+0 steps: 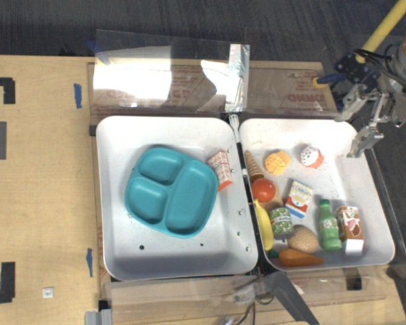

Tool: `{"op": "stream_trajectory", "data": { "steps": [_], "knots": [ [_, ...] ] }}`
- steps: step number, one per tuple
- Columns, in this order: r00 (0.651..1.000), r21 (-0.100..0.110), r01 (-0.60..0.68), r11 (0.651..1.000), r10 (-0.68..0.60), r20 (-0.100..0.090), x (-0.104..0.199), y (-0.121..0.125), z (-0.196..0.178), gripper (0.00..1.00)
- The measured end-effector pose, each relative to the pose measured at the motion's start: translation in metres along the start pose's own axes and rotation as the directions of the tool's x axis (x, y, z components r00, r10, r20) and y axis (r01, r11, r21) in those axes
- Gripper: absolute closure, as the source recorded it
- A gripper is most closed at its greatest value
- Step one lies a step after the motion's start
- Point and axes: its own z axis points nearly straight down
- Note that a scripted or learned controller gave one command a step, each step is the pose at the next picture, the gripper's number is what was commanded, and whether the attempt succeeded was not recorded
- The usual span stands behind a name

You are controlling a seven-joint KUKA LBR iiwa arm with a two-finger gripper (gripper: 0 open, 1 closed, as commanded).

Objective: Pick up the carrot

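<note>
Carrot (299,256): orange, lying on its side along the near wall of the right bin (375,181), touching nothing of the gripper, just in front of a tan bread roll (303,239) and beside the lower end of a banana (263,226). Right bin, other contents: ice-cream cone (253,164) and red tomato (262,189) by the inner wall; green can (281,222); small carton with a blue base (298,198); green bottle (328,225); brown-and-white juice box (350,227); yellow corn piece (278,162); small white-and-red item (311,156), kind not legible. Left bin (115,181): teal divided plate (170,191) at centre, with a red-and-white can (221,168) lying tilted at its upper right rim. Gripper (367,135): at the far right corner of the right bin, above the rim, well apart from the carrot, grasping nothing visible; fingers (358,143) pointing down, spread or closed not determinable at this angle. Arm entering from the right, with cabling and a yellow rod (391,20) behind. Both bins side by side on a tan tabletop (37,181), with a clear plastic sheet (169,76) at the far edge.
</note>
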Motion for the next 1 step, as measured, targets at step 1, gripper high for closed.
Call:
{"op": "stream_trajectory", "data": {
  "steps": [1],
  "knots": [
    [0.999, -0.006, -0.042, 0.999, 0.042, -0.016, -0.0181, 0.0656, 0.1479, 0.00]
  ]
}}
